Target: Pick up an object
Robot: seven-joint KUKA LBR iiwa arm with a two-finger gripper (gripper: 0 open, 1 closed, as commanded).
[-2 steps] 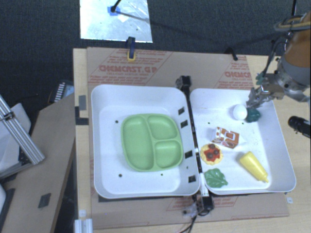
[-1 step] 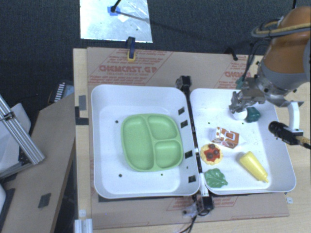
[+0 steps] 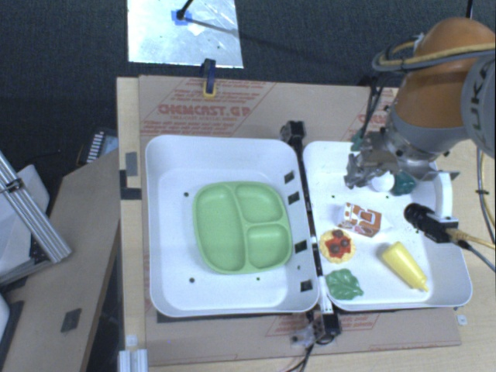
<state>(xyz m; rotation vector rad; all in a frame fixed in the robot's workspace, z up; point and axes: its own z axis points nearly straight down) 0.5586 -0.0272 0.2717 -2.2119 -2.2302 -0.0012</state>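
My gripper [image 3: 359, 175] hangs low over the back of the right bin [image 3: 457, 285], near its middle. Just to its right lie a small white object [image 3: 380, 182] and a teal object [image 3: 403, 184], partly hidden under the wrist. In front of the gripper sits a white and orange patterned block [image 3: 362, 219]. A round yellow piece with red topping [image 3: 337, 245] lies near the divider. A green leafy piece [image 3: 343, 284] rests at the front left corner. A yellow cone-shaped object [image 3: 404, 264] lies at the front right.
The left bin [image 3: 167, 208] holds a green divided plate [image 3: 239, 227]. A black divider strip [image 3: 302, 208] runs between the bins. The arm's bulky orange and grey body [image 3: 446, 76] overhangs the back right of the right bin.
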